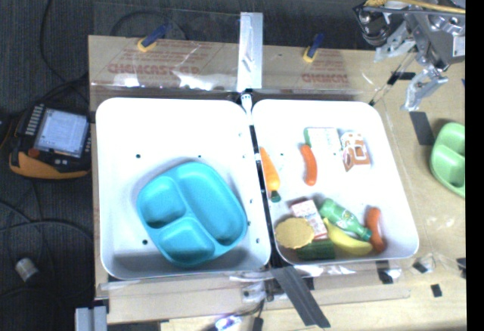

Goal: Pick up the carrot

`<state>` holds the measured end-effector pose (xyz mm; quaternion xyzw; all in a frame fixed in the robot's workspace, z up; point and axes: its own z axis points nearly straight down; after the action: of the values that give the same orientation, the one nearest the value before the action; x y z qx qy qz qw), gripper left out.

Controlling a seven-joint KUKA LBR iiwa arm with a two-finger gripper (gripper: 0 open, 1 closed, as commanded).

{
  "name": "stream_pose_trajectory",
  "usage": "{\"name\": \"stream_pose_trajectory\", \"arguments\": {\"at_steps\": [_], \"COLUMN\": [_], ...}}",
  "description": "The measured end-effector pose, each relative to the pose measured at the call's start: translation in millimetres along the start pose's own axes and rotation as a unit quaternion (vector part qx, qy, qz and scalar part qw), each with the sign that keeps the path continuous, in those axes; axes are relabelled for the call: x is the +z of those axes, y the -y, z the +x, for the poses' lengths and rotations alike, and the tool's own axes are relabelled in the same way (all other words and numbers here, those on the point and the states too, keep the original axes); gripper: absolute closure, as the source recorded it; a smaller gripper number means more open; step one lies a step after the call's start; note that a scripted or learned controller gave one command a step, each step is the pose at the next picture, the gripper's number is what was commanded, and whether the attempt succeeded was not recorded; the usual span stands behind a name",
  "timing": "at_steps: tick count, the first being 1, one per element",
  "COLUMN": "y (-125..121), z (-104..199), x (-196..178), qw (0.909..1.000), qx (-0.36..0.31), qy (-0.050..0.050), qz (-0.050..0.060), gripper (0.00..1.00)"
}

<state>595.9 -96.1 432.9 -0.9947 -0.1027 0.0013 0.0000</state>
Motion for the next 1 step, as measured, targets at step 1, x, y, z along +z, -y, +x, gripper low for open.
{"name": "stream_pose_trajectory", "arguments": {"at_steps": [1], "y": [20.7], "z": [-18.0], "x": [83.7], "qw": [0.9759], "qx": [-0.218], "qy": [0.002], "qz": [0.0], "gripper": [0.0]}}
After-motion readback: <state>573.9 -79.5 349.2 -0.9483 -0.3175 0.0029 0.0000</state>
